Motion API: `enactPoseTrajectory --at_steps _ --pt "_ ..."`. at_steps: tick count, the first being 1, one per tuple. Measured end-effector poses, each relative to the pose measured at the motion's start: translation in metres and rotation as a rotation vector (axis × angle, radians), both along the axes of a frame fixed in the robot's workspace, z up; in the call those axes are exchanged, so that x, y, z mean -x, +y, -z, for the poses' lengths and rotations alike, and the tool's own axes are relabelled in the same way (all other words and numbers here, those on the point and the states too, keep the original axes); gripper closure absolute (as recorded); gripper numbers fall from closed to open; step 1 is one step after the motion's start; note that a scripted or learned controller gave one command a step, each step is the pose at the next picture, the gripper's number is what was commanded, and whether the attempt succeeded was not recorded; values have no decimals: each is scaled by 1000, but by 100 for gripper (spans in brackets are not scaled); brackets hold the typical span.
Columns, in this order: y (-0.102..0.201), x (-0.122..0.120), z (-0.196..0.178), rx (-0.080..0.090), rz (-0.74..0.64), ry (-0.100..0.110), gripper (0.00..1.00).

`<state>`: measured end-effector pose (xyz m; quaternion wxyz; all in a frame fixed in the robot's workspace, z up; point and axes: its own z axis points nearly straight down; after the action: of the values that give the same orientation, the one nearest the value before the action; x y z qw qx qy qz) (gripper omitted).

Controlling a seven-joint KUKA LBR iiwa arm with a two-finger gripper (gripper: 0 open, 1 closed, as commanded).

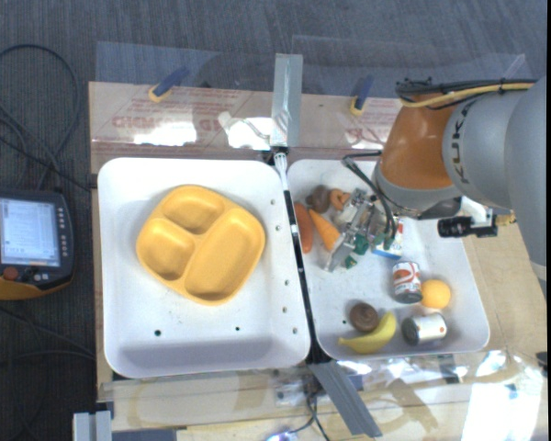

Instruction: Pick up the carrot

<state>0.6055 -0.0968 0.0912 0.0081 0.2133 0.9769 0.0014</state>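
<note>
carrot (326, 231): lying just left of the gripper (342, 252)
gripper: hovering, fingers apart (nothing held)
tip: I'd be centering over the carrot before closing

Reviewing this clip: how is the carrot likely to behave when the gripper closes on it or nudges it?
The carrot looks like a smooth, tapered toy, so it is probably stiff and light. Its round, narrowing body may slide out of a pinch near the tip, or roll if nudged. It lies close to the right bin's left wall, beside the gripper, so a push could wedge it there.
</note>
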Motion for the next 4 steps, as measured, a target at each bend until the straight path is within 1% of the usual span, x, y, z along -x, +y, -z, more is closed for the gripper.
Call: enactPoseTrajectory --at_steps 1,2,3,4 --pt "46 -29 -97 -1 203 7 0" --pt "62 21 -93 0 207 16 0" --pt "39 25 -92 -3 597 15 0" --pt "-12 39 -44 -3 760 20 0"
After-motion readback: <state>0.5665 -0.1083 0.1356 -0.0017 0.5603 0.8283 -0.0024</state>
